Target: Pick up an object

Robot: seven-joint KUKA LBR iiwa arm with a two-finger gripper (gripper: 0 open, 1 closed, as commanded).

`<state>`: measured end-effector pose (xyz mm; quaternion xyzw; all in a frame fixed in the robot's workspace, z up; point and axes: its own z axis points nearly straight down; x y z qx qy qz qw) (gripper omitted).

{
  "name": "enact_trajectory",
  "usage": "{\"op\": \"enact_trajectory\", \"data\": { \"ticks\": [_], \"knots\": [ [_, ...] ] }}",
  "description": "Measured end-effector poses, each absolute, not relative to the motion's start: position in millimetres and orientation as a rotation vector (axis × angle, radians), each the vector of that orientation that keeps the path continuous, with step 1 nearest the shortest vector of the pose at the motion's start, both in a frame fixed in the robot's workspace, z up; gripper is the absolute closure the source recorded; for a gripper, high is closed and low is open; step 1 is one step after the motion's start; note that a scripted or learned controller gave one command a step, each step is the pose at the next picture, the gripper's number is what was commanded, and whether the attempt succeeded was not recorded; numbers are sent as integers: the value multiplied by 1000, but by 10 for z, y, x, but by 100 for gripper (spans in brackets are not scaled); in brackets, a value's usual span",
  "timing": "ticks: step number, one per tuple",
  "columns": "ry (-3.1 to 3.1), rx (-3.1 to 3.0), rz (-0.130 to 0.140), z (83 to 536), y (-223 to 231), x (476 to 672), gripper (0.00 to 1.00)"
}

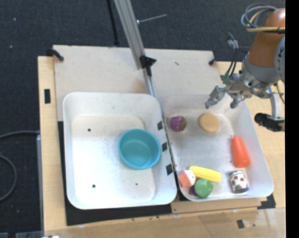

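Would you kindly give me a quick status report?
Hand open, holding nothing, above right bin. Tan round object just below it. Purple ball well apart, nothing in the way.

No readable text anywhere

The small can [238,181] in the right bin's [261,148] near corner, well below the gripper [223,100], carries a red-and-white printed wrap, but it is too small and blurred to make out any words, numbers or brand.

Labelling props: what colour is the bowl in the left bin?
Teal blue bowl, clearest in the camera view.
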<state>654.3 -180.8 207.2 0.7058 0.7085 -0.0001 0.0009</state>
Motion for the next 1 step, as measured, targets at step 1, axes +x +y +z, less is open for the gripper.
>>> {"op": "enact_trajectory", "data": {
  "ticks": [1],
  "knots": [
    [2225, 2215, -3, 2073, -1813, 6542, 0]
  ]
}}
